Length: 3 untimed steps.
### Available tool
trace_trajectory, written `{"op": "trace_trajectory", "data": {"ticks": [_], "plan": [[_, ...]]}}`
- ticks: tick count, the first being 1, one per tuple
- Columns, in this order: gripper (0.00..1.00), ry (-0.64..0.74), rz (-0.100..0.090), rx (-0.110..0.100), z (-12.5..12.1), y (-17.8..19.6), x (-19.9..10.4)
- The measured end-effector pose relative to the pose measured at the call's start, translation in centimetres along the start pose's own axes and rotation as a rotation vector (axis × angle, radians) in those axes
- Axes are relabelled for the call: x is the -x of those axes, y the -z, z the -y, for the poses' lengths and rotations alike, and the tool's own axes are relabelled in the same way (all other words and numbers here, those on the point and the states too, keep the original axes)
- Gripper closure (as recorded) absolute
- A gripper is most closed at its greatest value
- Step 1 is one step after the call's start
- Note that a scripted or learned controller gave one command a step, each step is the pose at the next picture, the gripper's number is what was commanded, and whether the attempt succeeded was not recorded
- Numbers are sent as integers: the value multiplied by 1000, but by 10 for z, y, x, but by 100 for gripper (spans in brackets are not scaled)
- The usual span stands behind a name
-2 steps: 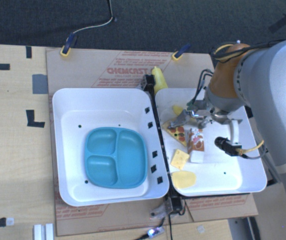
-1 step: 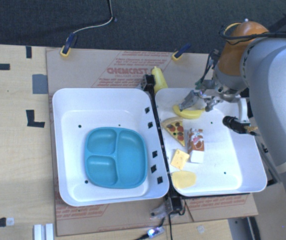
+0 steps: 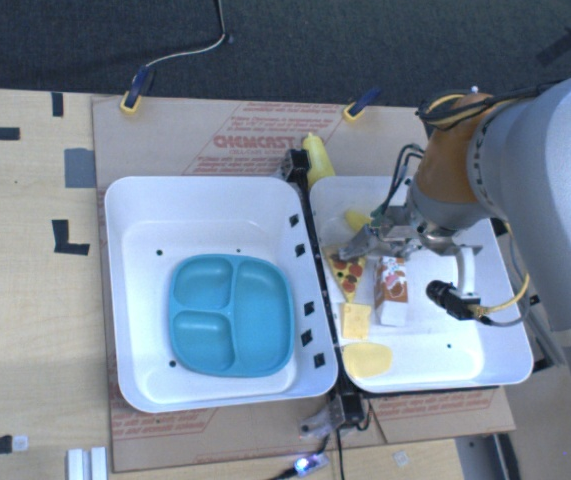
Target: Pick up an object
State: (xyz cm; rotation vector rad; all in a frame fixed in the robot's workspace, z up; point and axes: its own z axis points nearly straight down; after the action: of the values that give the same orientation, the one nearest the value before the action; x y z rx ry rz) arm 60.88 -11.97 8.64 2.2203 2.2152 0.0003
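Note:
The right bin (image 3: 495,363) holds several small toy foods. A pizza slice (image 3: 345,274) lies by the divider, a white carton with a red picture (image 3: 393,290) to its right. A yellow square piece (image 3: 356,320) and a rounded yellow piece (image 3: 368,358) lie nearer the front, and a small yellow item (image 3: 356,219) sits further back. My gripper (image 3: 363,245) hangs low over the bin's left half, just above the pizza slice and beside the carton's top. Nothing is seen held in it.
The left bin (image 3: 130,218) holds a blue divided plate (image 3: 232,313). A yellow banana-like toy (image 3: 316,156) rests at the back end of the divider between the bins. A black fitting with cables (image 3: 447,295) hangs from the arm over the right bin.

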Motion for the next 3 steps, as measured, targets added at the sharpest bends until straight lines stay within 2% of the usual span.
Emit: {"op": "trace_trajectory", "data": {"ticks": [1, 2, 3], "plan": [[100, 3, -5, 5, -4, 13, -2], [100, 0, -1, 12, 49, 4, 13], [100, 3, -2, 5, 66, 9, 17]]}}
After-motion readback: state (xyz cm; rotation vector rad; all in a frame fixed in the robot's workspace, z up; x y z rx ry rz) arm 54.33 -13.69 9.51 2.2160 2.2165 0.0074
